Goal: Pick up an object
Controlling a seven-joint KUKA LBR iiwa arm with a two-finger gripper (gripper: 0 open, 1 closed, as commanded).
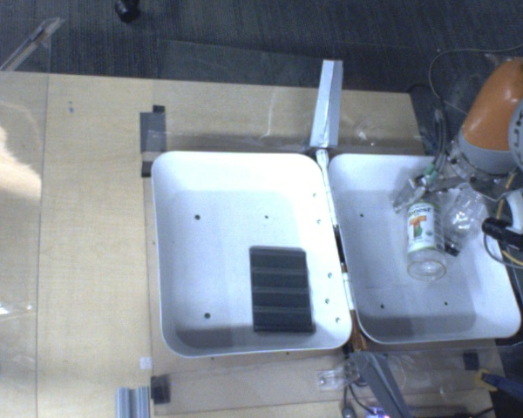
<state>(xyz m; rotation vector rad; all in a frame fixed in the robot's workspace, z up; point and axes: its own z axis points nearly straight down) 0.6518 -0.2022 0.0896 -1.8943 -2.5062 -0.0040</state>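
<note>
Black ridged block (pixel 281 289) in left bin (pixel 179 233); clear bottle (pixel 423 238) in right bin (pixel 366 259), perhaps within gripper (pixel 431 190), its grasp unclear.

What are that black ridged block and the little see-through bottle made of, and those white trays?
The black ridged block looks like matte rubber or foam: dull, with no shine, though hard plastic is possible. The bottle seems to be clear glossy plastic, perhaps glass: the tray shows through it, under a printed label. The white trays look like smooth moulded plastic with rounded corners.
</note>
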